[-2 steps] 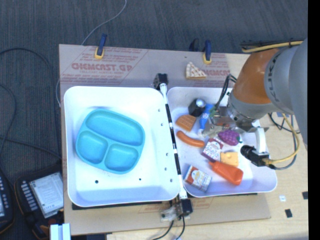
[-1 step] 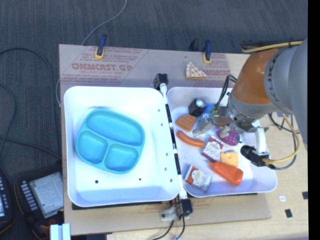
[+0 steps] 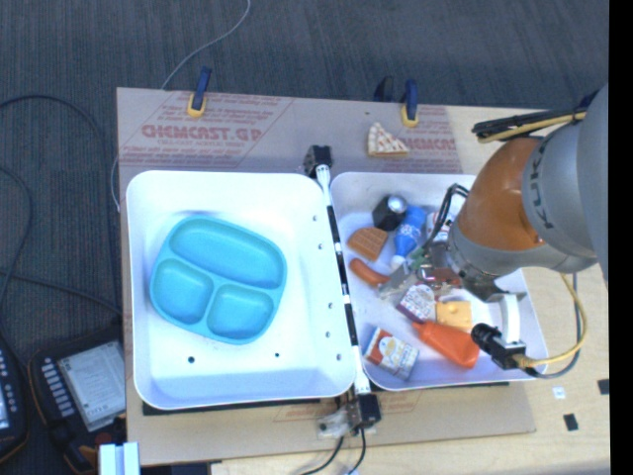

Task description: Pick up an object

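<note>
Grey arm's gripper low over cluttered right white bin | reaching to grasp, likely | finger state unreadable | blue divided plastic tray left bin

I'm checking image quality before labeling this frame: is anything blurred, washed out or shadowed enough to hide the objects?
Camera view: sharp and evenly lit; the white walls of the left bin are bright but not blown out, and the blue divided tray reads clearly. The arm casts soft shade over the right bin, where small items crowd together, so their edges near the gripper are hard to separate.
</note>
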`<state>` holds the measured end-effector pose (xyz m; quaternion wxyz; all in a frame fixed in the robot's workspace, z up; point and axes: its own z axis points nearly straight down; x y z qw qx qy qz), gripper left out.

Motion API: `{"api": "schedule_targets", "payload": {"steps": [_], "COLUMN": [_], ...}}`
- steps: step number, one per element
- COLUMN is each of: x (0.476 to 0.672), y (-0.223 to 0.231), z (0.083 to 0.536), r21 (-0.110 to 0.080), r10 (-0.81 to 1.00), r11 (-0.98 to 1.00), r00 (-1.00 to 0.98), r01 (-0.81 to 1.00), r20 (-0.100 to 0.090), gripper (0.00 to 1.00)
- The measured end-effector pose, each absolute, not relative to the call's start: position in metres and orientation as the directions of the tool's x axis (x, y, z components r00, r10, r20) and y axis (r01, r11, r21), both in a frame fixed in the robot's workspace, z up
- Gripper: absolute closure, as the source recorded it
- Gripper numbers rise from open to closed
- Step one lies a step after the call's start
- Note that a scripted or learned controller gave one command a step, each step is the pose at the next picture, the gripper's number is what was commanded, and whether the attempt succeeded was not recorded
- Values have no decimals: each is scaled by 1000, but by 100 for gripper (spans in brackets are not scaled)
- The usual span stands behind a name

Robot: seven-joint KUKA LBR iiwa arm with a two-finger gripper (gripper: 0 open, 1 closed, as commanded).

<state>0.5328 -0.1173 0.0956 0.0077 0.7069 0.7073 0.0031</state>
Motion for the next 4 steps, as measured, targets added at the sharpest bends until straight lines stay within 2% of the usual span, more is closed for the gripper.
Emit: {"api": "schedule_targets", "payload": {"steps": [1,2,3,4], "x": [534,534,506,507], "y": [-117,-117,-115,-117], "z": [105,105,93,102], "r21": [11,12,37,37], "r10": [1000,1000,1000,1000], "r11": [0,0,3,0], "r00": [0,0,-3,0], "r01": [1000,1000,999,999], "r20": [-3,-3,-14,-16], "gripper": [100,0,0,100]}}
